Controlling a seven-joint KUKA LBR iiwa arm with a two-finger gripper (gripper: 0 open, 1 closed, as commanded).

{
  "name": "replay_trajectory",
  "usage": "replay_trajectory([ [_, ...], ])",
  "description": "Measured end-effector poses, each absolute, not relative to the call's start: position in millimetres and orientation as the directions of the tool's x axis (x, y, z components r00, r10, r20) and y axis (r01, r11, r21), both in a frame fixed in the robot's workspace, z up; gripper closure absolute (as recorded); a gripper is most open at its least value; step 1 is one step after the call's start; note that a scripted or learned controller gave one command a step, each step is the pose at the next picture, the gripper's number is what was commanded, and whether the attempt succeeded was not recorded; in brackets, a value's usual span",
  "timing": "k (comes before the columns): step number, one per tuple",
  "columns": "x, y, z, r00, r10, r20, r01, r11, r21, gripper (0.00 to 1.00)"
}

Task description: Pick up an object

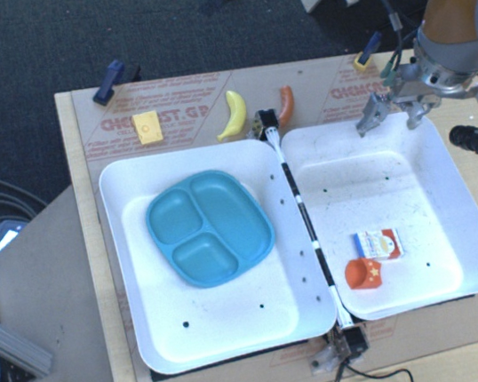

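In the right bin (433, 164) lie a small white, red and blue carton (379, 244) and, just below it, an orange-red cup-like object with a yellow mark (364, 274). My gripper (394, 116) hangs over the bin's far rim, well above and behind both objects. Its two fingers are spread apart with nothing between them. The left bin (140, 246) holds a blue divided plate (210, 227).
On the bench behind the bins sit a yellow banana (232, 114), an orange-red sausage-shaped toy (286, 105), a yellow block (147, 128) and a blue clip (108, 82). A black hinge strip (301, 212) runs between the bins. Cables trail at the left.
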State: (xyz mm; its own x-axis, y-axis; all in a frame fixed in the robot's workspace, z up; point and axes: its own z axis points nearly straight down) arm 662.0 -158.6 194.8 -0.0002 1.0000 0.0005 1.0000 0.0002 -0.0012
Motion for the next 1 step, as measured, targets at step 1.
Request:
replay_trajectory([
  [1, 627.5, -151.9, 84.5, 0.000, 1.000, 0.001, 1.000, 0.000, -0.001, 0.00],
])
